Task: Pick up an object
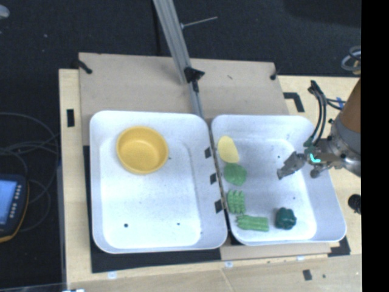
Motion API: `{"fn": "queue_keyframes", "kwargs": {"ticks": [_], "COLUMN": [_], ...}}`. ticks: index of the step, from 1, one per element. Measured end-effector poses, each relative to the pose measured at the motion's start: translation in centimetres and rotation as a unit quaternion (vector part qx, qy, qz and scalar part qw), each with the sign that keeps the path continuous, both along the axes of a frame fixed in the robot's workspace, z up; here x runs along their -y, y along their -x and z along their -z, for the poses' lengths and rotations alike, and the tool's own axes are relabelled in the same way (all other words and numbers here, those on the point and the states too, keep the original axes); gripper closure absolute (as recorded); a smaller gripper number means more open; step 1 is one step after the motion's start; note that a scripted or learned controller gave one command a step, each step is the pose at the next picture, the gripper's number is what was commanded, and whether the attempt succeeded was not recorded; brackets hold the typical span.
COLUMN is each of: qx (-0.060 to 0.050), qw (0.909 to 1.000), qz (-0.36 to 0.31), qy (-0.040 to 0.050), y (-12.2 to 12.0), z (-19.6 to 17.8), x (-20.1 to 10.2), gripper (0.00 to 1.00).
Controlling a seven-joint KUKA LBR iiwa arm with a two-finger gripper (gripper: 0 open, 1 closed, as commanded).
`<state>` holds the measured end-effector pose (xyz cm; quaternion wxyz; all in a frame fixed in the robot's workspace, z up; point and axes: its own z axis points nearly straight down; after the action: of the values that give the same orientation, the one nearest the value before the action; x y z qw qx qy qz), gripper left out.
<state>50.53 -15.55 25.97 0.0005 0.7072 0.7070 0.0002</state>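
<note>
The right bin [267, 126] holds several small items. A pale yellow piece [228, 149] lies by its left wall, with a round green piece [235, 174] just below it. Further down sit a ridged green block [236, 201], a long green piece [253, 223] and a dark teal lump [285, 218] near the front edge. My gripper [302, 166] hangs over the right side of this bin, above bare floor and up and to the right of the teal lump. Its fingers are spread open with nothing between them.
A yellow bowl [142, 149] sits in the upper left of the left bin [152, 224]. A grey metal pole [173, 35] slants down to the divider between the bins. Cables [322, 102] loop near the arm at the right.
</note>
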Motion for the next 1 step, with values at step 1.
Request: {"fn": "queue_keyframes", "kwargs": {"ticks": [1], "qx": [0.000], "qw": [1.0000], "qz": [0.000], "qy": [0.0000], "y": [0.00], "z": [0.00], "x": [0.00], "gripper": [0.00]}}
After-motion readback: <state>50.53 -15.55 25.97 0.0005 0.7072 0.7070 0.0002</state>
